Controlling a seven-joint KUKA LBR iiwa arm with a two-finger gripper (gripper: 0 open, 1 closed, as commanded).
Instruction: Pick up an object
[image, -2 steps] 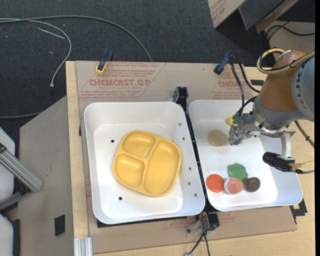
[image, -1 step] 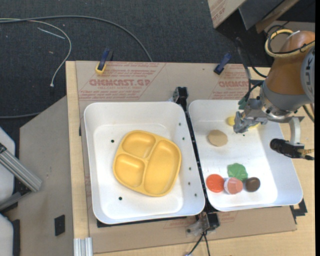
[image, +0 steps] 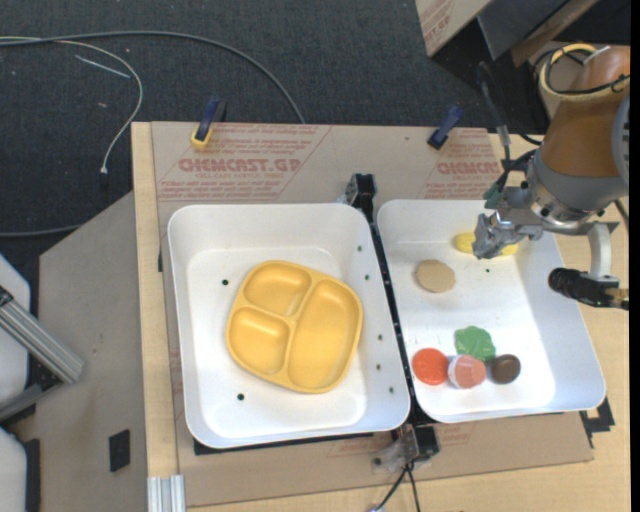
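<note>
- The gripper hangs low in the upper right of the frame, over the far end of the right bin, right at a small yellow piece that peeks out on its left side.
- Whether the fingers are open, closed or gripping cannot be told: they show only as a dark lump, and the yellow piece is half hidden behind them.
- That piece looks like the target in hand. To do it well, I would centre the fingers over it first, since most of what shows lies left of the tip.
- It sits near the bin's back wall, so a straight vertical drop seems safer than a slanted one.
- The tan disc lies just below and left, near enough to be nudged; keep the fingers off it.
- 4 more items cluster at the lower right: red piece, green piece, pink cup, brown ball, all well apart from the gripper.
- The left bin holds a yellow tray with 3 compartments.
</note>
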